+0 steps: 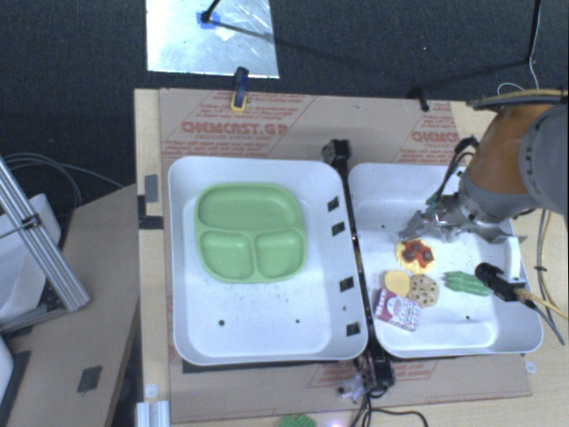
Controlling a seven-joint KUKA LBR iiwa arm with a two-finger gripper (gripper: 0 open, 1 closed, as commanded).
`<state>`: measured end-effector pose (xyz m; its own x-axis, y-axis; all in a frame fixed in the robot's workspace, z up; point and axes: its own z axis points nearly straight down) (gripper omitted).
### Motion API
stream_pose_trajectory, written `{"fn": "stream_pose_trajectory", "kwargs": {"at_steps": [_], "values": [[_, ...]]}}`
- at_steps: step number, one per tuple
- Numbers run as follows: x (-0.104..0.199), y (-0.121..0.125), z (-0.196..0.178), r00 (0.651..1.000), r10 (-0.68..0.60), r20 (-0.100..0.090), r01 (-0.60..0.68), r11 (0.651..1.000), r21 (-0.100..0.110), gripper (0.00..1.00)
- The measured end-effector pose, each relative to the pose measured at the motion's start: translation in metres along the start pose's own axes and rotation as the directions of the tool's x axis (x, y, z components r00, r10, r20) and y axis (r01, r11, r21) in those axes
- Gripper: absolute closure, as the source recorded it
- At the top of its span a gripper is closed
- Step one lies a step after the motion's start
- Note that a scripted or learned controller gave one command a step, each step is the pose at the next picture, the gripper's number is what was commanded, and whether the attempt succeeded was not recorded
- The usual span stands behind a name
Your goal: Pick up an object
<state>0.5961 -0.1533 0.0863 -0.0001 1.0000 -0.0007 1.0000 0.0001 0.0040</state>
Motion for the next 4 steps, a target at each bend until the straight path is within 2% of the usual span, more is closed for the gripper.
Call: {"fn": "stream_pose_trajectory", "kwargs": {"at_steps": [1, 2, 3, 4], "values": [[-0.001, 0.022, 0.001, 1.0, -0.004, 0.0, 0.004, 1.0, 0.0, 0.0], [0.021, -0.043, -0.095, 1.0, -0.001, -0.002, 0.001, 1.0, 0.003, 0.0], [0.007, -0.033, 0.007, 1.0, 0.0, 0.0, 0.0, 1.0, 0.005, 0.0], [-0.001, 0.05, 0.0, 1.0, -0.006, 0.002, 0.006, 1.0, -0.007, 0.0]]}}
